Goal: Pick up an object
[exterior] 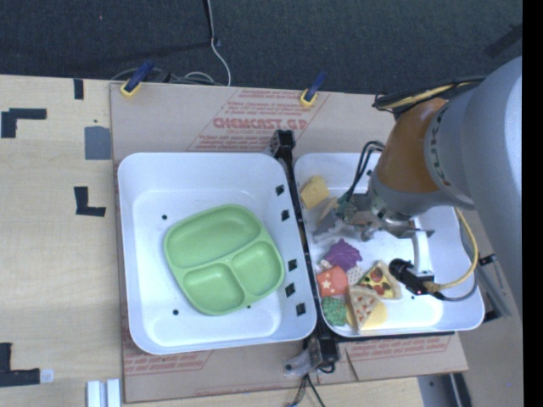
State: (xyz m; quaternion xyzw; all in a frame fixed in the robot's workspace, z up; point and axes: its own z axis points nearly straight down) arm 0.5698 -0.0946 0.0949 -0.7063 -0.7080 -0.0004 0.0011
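A green divided plate lay in the left bin. In the right bin, a yellow block sat near the divider, with a purple toy, a red piece and a pizza slice clustered below. The pincer hovered just above the purple toy; whether it was apart or together could not be told.

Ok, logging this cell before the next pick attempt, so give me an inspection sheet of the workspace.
Surface: two white bins on a cardboard sheet.
Job's things: toy food in the right bin: yellow piece, purple piece, red piece, pizza slice.
Clutter: green divided plate in the left bin.
Grippers: gripper low over the right bin; grasp unclear.
Cables: yellow cable by the arm.
Surroundings: two clamps on the cardboard's far edge.
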